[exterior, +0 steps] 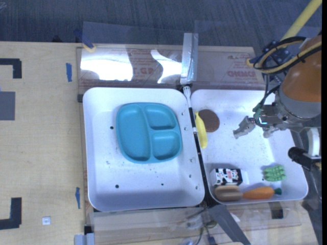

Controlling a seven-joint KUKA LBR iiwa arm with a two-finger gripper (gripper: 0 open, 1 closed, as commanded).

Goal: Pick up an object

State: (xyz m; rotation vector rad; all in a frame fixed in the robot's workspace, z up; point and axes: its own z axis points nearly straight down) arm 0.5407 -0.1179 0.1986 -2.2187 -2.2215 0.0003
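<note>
My gripper [255,130] hangs over the middle of the right bin [240,154], its two fingers spread open with nothing between them. Left of it lie a brown round cookie [209,120] and a yellow banana [201,130] against the bin's left wall. Along the front of this bin sit a black-and-white carton [228,176], a brown bun [227,192], an orange carrot [259,192] and a green leafy piece [274,173]. None of these touches the gripper.
A blue divided plate [149,132] rests in the left bin [102,177]. The ridge between the bins [196,152] runs just beside the banana. The arm's orange band [305,80] and cables [273,55] stand over the right bin's far right corner.
</note>
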